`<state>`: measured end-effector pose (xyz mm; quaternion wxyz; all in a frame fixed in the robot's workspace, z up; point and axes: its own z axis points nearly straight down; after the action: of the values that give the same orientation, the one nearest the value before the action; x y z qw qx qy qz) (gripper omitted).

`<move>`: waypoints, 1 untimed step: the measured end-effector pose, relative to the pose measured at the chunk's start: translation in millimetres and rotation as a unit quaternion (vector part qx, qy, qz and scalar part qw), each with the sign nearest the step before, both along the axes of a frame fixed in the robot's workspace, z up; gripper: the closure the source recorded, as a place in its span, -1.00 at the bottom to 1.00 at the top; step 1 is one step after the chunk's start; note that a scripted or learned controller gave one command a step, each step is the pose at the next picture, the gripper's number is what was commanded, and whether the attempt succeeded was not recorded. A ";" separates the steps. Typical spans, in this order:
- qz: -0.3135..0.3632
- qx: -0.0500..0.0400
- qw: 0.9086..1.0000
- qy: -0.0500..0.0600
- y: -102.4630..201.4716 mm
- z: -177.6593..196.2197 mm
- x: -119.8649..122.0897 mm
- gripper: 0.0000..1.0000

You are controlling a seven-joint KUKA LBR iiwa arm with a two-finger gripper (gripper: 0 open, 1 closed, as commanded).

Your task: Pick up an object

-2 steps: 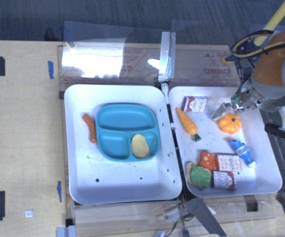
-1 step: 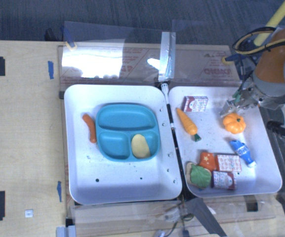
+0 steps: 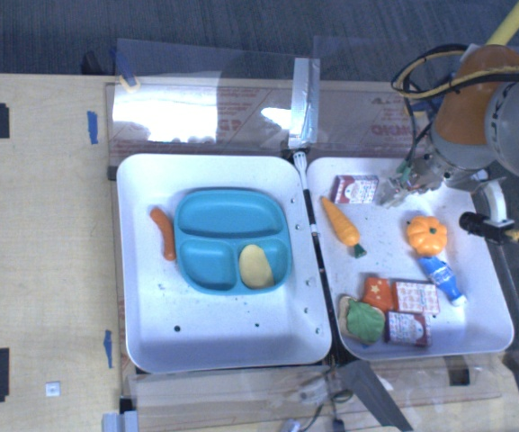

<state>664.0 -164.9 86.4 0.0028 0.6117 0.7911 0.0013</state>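
My gripper (image 3: 398,187) hangs low over the back of the right bin (image 3: 493,327), just right of a small red and white carton (image 3: 353,190). Nothing shows in its grasp. An orange carrot (image 3: 341,225) lies to the front left of it, and a small orange pumpkin (image 3: 426,233) to the front right. A blue bottle (image 3: 442,279) lies in front of the pumpkin. Along the front of that bin sit an orange-red box (image 3: 378,292), a pink and white packet (image 3: 416,297), a green item (image 3: 363,320) and a red can (image 3: 407,329).
The left bin (image 3: 142,331) holds a blue divided plate (image 3: 232,238) with a yellow item (image 3: 256,265) in its front right compartment. An orange sausage (image 3: 163,233) lies left of the plate. A clear panel (image 3: 205,106) stands behind the bins. The arm (image 3: 479,115) enters from the upper right.
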 end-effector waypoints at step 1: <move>0.000 0.000 1.000 0.000 -0.8 0.2 -0.2 -1.00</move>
<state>663.8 -165.7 86.6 0.0029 0.6120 0.7908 0.0011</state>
